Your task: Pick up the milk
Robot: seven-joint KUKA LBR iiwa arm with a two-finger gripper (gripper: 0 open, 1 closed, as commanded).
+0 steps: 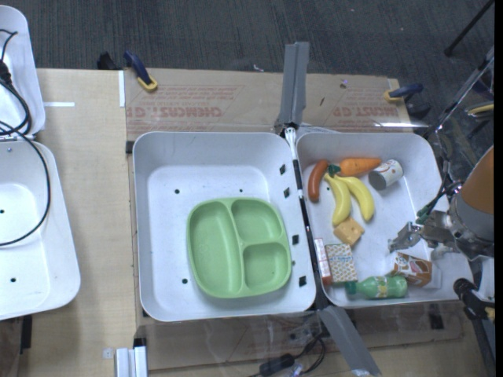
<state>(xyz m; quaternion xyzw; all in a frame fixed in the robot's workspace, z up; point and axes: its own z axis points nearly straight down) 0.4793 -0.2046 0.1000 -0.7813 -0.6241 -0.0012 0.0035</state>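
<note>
The milk [340, 262] is a small white carton with a red pattern. It lies flat near the front left of the right bin [424, 151], beside the bin's left wall. My gripper [405, 239] hangs over the right part of that bin, well to the right of the carton and apart from it. It sits just above a brown and white packet [415, 268]. Nothing of the milk is hidden.
The right bin also holds a red sausage [316, 180], a carrot [359, 166], two bananas [351, 197], a grey can [386, 173], a yellow wedge [348, 232] and a green bottle [377, 287] in front of the carton. The left bin [157, 210] bears a green divided plate [238, 247].
</note>
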